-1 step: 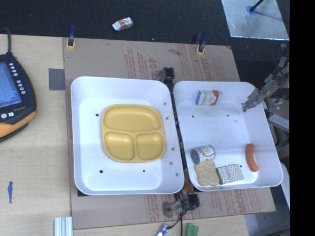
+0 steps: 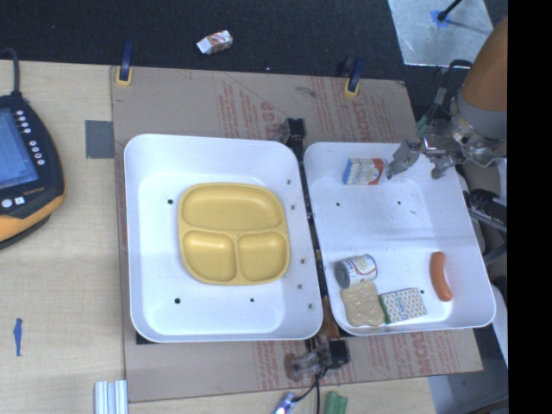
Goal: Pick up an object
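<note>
Carton (image 2: pixel 363 172) beside open, empty pincer (image 2: pixel 420 160), can (image 2: pixel 355 270), sausage (image 2: pixel 441 276) well apart

Dark carpet (image 2: pixel 172 11) up top, a wrapper (image 2: pixel 215 41) lying there; pale wooden bench (image 2: pixel 60 300) below, brown cardboard (image 2: pixel 259 102) clamped across it.

We find red printed lettering running across the brown cardboard sheet (image 2: pixel 259 102) on the surface, too faint and skewed to read, colour printing on the small carton (image 2: pixel 362 172) just beside the hand (image 2: pixel 420 157), illegible, no other readable text.
</note>
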`<state>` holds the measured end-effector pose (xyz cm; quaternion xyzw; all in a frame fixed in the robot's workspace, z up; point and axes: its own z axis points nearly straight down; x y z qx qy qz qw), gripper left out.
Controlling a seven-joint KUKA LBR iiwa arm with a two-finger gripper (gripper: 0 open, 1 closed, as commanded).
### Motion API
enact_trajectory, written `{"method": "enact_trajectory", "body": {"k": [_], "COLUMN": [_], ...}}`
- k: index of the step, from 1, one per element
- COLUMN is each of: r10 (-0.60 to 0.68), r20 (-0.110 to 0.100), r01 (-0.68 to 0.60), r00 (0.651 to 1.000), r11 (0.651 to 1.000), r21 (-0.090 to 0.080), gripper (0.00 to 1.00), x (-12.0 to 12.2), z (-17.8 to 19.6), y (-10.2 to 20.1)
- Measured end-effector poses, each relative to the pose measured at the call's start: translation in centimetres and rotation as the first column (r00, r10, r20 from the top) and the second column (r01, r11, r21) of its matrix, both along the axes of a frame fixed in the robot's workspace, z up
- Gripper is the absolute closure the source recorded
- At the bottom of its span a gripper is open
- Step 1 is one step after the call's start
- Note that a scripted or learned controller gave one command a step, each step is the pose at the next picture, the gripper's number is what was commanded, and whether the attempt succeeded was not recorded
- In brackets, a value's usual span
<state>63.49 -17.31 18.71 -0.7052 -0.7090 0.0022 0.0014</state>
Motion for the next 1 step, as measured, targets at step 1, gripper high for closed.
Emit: {"method": "enact_trajectory", "body": {"k": [1], "r10": [0.001], "r20": [0.003], "r01": [-0.001], "r00": [1.000], "r11": [1.000], "r21": [-0.001], "gripper": [1.00], "x": [0.08], "z": [1.19], "y": [-0.11]}}
